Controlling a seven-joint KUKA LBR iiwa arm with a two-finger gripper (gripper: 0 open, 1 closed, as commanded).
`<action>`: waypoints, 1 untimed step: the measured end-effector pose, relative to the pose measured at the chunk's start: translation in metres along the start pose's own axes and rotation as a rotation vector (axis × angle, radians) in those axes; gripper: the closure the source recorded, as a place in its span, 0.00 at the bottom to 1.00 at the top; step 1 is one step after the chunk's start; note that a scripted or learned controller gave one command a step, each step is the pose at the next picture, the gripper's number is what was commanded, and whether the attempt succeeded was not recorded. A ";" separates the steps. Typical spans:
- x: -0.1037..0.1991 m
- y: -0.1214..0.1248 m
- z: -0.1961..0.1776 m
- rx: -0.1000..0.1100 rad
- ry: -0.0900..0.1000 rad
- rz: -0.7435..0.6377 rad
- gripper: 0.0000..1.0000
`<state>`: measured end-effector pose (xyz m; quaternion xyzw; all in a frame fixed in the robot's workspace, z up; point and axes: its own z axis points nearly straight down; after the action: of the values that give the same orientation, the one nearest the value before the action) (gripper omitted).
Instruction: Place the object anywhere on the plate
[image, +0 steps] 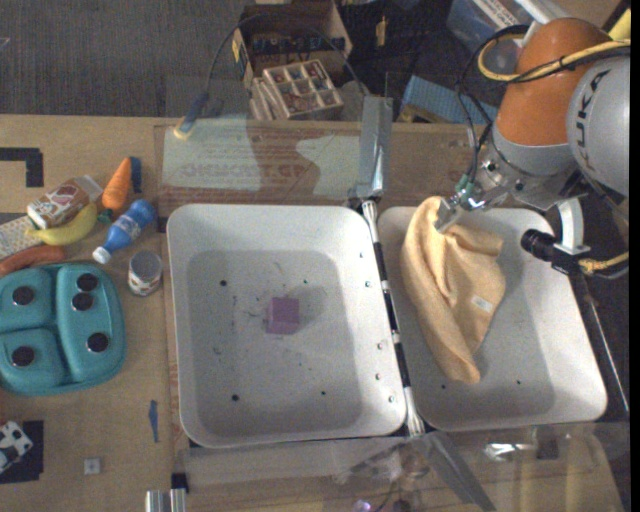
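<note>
We read no legible labels or writing. Claw (452, 212) pinches top corner of yellow cloth (452, 285): soft, pale yellow, draped in folds, small white tag. Cloth hangs below claw into right bin (560, 390). Left bin (210, 400), holding small purple block (283, 314), sits left of claw.
</note>
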<state>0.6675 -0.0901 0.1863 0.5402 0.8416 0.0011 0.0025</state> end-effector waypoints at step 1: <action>0.094 -0.010 0.000 0.002 0.001 -0.041 1.00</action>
<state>0.6191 -0.0088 0.1857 0.5227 0.8525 0.0006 0.0016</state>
